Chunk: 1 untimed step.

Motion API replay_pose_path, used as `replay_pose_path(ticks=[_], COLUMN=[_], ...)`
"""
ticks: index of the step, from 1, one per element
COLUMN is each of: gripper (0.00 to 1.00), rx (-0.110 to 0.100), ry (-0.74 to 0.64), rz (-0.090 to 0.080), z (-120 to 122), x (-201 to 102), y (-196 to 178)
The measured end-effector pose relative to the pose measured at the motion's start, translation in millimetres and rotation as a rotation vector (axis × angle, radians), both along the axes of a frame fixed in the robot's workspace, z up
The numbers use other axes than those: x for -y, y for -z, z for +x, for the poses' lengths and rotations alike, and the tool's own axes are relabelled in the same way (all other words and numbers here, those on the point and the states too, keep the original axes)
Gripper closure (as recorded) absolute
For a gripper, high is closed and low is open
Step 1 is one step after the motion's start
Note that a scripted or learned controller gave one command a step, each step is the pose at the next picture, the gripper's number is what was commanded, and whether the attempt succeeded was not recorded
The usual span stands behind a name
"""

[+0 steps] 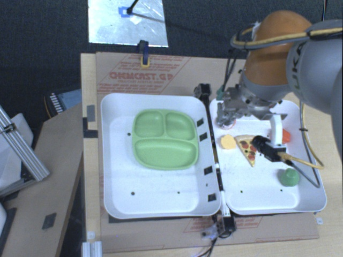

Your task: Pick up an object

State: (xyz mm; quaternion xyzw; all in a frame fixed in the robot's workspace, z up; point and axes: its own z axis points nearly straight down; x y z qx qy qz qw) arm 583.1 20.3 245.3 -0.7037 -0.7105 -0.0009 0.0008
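Observation:
My gripper (226, 115) hangs low over the far left corner of the right bin (268, 202). Just under it I see a small pinkish-red thing (227, 124), partly hidden by the gripper, and I cannot tell whether the two touch. In front of the gripper a yellow piece (228, 142) rests on the bin floor. Beside that piece is a toy pizza slice (248, 150). A green round object (289, 177) sits nearer the bin's front right. A red-orange object (287, 136) peeks out at the right.
The left bin (118, 191) holds a green divided plate (163, 139). A ridge with black clips (211, 159) separates the two bins. The arm's grey and orange body (278, 52) looms above the back of the right bin.

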Motion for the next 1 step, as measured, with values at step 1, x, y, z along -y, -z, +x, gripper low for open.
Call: replay_pose_path(ticks=[1], gripper=[1.00], rx=[-0.001], ry=[-0.001], rz=[0.000], z=[-17.5], x=[-57.4], y=[11.9])
